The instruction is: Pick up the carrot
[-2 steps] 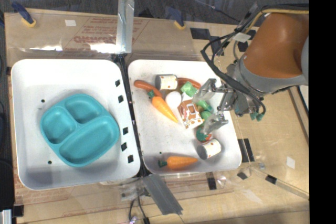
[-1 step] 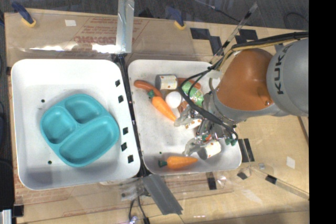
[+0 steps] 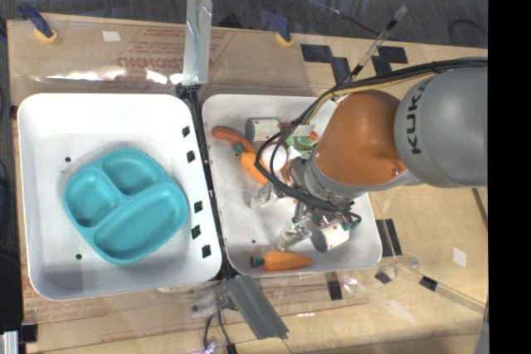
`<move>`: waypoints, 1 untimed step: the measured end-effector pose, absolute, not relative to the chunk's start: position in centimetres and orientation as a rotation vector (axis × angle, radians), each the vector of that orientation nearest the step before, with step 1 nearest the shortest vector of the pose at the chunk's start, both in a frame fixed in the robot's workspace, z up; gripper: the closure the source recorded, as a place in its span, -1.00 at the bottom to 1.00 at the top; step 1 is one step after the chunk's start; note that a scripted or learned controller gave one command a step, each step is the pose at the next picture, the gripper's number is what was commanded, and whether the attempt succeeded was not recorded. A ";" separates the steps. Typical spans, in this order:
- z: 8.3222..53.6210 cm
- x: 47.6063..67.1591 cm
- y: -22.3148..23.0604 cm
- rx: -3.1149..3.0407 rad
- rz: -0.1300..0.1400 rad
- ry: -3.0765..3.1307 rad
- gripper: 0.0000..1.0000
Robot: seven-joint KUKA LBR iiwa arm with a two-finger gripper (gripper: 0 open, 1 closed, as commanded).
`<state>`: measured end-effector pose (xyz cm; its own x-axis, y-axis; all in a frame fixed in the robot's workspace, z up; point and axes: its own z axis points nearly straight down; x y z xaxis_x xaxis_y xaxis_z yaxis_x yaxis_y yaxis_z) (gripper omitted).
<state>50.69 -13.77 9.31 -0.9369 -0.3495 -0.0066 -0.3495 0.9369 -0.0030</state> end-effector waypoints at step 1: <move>9.3 53.5 -13.6 -0.702 -0.001 3.059 -1.00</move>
